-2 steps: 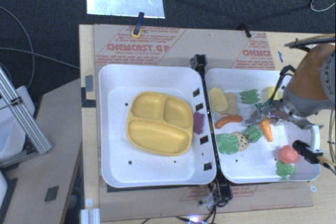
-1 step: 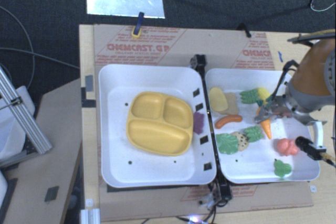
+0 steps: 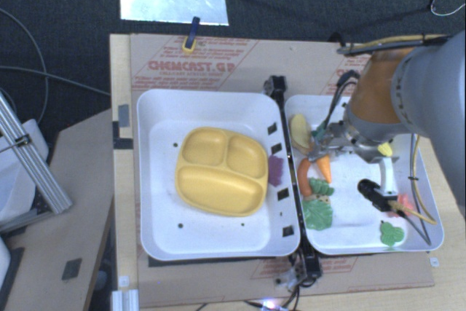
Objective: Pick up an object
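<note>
Camera view shows the gripper (image 3: 325,147), its opening impossible to tell, low in the right bin (image 3: 364,240) beside the orange carrot (image 3: 325,170), seemingly a light, stiff, smooth toy best pinched across its thicker middle.

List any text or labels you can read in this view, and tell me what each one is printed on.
"CHEMCAST GP": red print on the brown protective sheet covering the board under the two white bins.
More red print repeats faintly across the same sheet, including near its front edge; too blurred to read.
No readable text on the bins, yellow divided plate or toy food.
</note>
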Robot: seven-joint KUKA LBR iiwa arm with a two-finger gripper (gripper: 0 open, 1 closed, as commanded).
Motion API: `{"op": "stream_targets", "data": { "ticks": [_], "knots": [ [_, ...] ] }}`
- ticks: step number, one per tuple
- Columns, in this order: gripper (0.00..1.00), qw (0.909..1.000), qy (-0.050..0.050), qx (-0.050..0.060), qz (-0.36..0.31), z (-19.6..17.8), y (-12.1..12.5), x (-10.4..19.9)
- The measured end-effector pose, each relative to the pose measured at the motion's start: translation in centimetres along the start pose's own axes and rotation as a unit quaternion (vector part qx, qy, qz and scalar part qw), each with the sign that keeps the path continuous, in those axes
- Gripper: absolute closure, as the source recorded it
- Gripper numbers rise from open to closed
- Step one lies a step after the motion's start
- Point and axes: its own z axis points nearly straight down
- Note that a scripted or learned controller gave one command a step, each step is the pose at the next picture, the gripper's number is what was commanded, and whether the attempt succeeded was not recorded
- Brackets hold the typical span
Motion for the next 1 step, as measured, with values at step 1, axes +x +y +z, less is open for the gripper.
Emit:
{"op": "stream_targets", "data": {
  "ticks": [1],
  "knots": [
    [1.0,1.0,0.001,-0.001,0.0,-10.52,-0.93,7.89]
  ]
}}
